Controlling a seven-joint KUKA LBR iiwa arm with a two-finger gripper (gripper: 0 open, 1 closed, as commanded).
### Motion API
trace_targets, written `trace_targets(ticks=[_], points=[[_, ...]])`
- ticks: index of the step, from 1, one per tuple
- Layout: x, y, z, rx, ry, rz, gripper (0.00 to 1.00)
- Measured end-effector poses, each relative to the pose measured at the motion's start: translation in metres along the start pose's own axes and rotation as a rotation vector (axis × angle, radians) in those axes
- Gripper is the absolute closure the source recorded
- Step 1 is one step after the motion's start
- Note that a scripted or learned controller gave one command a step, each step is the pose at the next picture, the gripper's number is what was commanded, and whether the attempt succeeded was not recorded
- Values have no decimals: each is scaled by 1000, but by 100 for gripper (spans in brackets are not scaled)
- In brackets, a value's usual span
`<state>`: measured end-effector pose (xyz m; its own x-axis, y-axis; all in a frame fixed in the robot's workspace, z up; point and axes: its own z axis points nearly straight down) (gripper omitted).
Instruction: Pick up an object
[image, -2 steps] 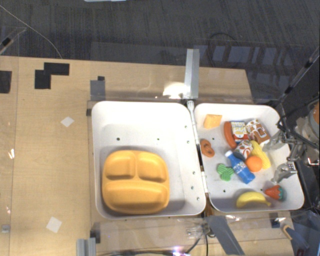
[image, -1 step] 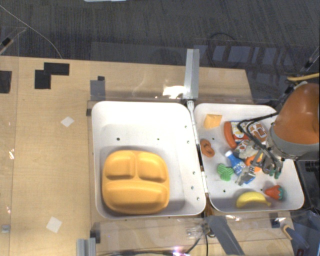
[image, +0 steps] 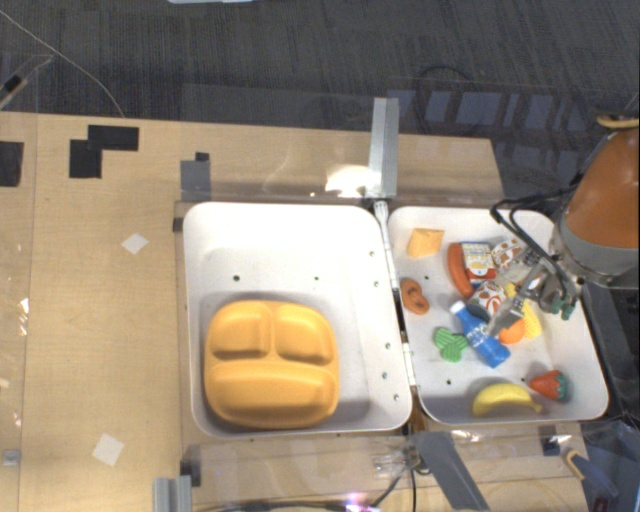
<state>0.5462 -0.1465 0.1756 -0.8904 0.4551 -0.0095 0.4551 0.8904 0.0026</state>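
The right bin holds several small toys. A yellow cheese wedge lies at its back left, with a red sausage and a small printed packet beside it. A brown ring sits by the left wall. A green piece and a blue block lie in the middle. A banana and a red fruit lie at the front. My gripper hangs low over the middle pile, just above the blue block and an orange-yellow toy, partly hiding a red-and-white item.
The left bin holds a large yellow compartment tray in its front half. A metal post stands behind the divide between the bins. My arm's orange band overhangs the right bin's back right corner, with black cables beside it.
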Motion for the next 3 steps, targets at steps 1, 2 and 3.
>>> trace_targets(ticks=[1, 2, 3], points=[[-25, 78, 86, -3, -3, 192, 0], [-70, 92, 88, -1, 1, 509, 0], [-72, 95, 74, -6, -8, 499, 100]])
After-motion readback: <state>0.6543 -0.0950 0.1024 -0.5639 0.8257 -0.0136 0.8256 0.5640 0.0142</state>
